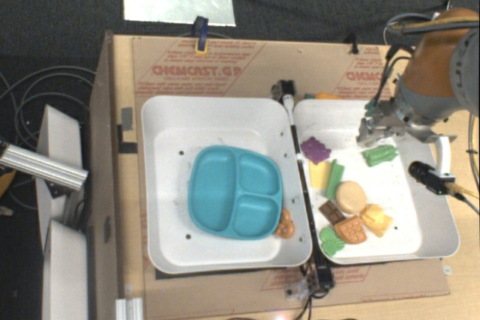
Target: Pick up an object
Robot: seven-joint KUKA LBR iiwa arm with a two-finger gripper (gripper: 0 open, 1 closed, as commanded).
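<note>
A blue tray (pixel 235 193) is sitting in the left bin (pixel 161 116). In the right bin (pixel 442 225), toys are clustering along the left wall, and a green piece (pixel 379 155) is lying long-axis sideways, just right of and below the gripper (pixel 373 131).

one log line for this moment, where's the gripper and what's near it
gripper: over right bin, upper part | nearest: green toy, just below | grasp: cannot tell | left bin: blue divided plate

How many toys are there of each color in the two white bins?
Blue: 1, the divided plate
Purple: 1
Green: 3
Yellow: 2
Orange or tan: 3
Brown: 1
Total: 11
</note>
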